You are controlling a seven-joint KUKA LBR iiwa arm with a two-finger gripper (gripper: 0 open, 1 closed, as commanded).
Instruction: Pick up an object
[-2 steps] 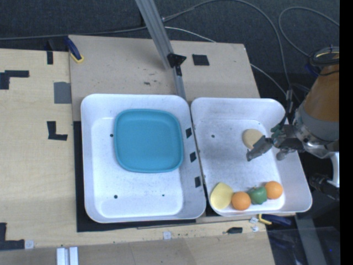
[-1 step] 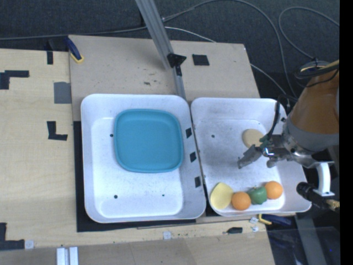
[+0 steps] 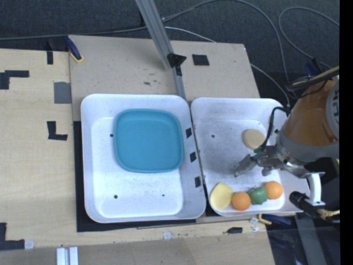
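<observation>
My gripper (image 3: 251, 171) hangs over the middle of the right bin (image 3: 220, 120), reaching in from the right, its jaws open and splayed with nothing between them. A beige round object (image 3: 253, 138) lies just behind it. Along the bin's front edge sit a yellow fruit (image 3: 221, 195), an orange ball (image 3: 240, 201), a green object (image 3: 257, 195) and a second orange ball (image 3: 273, 190). The gripper is above and slightly behind this row, touching none of them.
The left bin (image 3: 99, 203) holds a blue square plate (image 3: 148, 140). A grey metal post (image 3: 160, 32) slants down to the bins' back edge. Cables (image 3: 265, 21) run across the dark floor at the back right.
</observation>
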